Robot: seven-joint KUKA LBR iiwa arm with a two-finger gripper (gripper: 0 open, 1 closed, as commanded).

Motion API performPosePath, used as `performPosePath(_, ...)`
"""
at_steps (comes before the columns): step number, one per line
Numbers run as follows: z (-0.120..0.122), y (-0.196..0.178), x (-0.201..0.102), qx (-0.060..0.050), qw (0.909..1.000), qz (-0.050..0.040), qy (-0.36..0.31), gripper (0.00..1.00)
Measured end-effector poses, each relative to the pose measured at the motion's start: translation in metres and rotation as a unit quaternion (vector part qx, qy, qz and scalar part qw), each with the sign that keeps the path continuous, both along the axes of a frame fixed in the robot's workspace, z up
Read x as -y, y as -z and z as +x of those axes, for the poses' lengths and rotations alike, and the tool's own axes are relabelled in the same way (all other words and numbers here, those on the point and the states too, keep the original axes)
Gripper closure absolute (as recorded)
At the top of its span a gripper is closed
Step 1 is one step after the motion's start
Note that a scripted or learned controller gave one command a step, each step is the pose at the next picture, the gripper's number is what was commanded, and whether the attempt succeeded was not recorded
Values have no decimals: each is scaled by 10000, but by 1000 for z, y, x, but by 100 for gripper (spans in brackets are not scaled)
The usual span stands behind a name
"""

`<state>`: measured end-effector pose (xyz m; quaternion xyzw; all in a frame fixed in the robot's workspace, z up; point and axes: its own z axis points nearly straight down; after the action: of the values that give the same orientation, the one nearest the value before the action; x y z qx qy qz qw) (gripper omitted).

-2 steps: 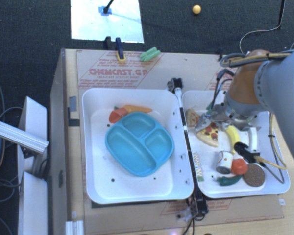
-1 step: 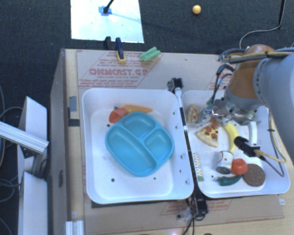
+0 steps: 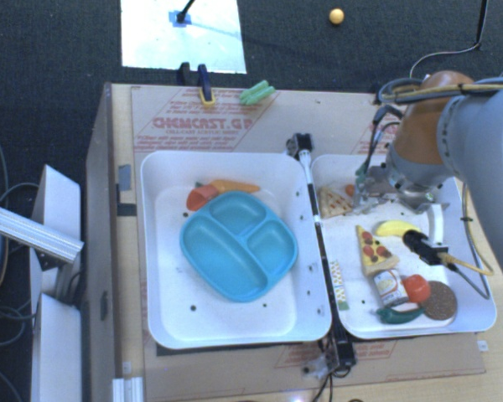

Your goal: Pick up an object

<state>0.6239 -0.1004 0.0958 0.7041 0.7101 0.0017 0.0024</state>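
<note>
The arm (image 3: 465, 120) is reaching over the right bin (image 3: 478, 308), its gripper (image 3: 375, 187) hanging low near the bin's back left corner, just beside a sandwich wedge (image 3: 334, 201); I cannot tell what the gripper is doing. A pizza slice (image 3: 374, 249) and banana (image 3: 396, 229) are lying mid-bin. A blue tray (image 3: 237, 245) is sitting in the left bin (image 3: 172, 308).

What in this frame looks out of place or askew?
A small yellow ball lies on the dark floor beyond the bench, away from both bins. A green object sits on the bench's back edge, outside the bins. In the left bin, the blue divided plate lies skewed.
</note>
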Motion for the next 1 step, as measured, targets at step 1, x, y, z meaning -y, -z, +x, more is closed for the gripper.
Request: performPosePath(1,0,0,0,-2,10000,-3,-4,0)
